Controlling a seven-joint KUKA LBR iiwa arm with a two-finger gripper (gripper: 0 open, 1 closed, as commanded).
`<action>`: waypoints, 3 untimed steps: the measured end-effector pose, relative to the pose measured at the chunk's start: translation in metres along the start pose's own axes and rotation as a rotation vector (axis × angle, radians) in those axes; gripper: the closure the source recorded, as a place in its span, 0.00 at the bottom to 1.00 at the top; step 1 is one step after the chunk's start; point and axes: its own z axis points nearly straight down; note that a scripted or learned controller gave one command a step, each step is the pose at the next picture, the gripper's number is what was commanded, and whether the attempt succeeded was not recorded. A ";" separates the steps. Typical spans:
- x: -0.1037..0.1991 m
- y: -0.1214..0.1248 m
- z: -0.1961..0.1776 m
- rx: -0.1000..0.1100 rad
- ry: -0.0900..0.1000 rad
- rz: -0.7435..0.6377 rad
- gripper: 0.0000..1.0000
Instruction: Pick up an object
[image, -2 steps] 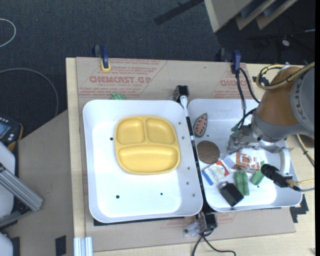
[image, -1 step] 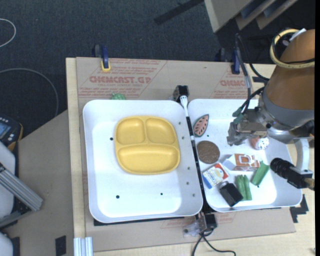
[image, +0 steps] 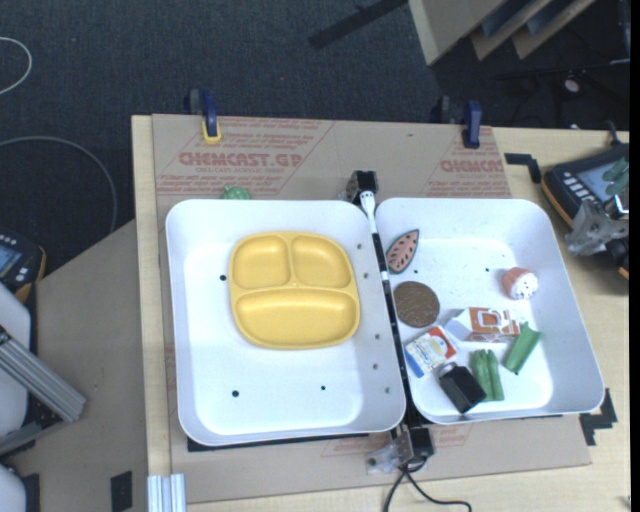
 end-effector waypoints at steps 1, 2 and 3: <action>-0.041 0.002 -0.132 -0.004 -0.002 -0.003 1.00; -0.088 0.001 -0.087 0.018 0.005 -0.003 1.00; -0.113 0.001 -0.035 0.019 0.006 -0.003 1.00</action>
